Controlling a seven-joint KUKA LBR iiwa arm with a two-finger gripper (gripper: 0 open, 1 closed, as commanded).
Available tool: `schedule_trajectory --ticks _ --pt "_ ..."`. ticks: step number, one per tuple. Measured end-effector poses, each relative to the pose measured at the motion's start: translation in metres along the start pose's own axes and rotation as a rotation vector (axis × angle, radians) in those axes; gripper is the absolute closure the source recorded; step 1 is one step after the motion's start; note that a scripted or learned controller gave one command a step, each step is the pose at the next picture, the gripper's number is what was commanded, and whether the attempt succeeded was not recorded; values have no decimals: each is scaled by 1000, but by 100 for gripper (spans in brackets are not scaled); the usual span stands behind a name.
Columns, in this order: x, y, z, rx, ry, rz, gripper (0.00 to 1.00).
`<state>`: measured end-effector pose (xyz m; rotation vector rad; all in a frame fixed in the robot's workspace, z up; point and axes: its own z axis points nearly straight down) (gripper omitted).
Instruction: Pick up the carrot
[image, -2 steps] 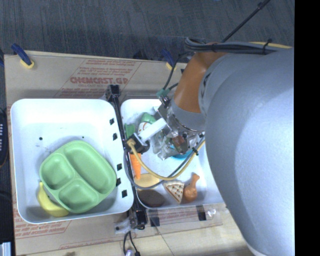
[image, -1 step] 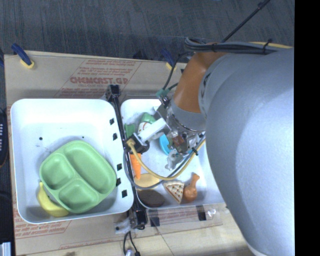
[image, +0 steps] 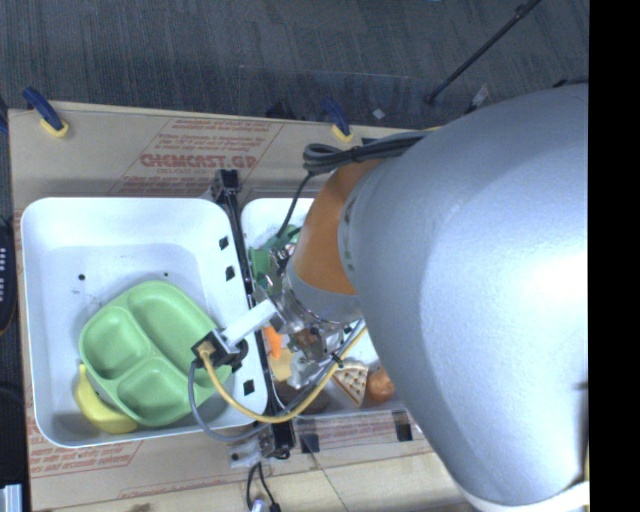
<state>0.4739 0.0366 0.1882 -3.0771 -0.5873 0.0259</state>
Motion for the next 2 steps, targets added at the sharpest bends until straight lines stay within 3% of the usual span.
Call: schedule_trajectory --ticks 2 --pt "0 1 -2 -2 3 1 0"
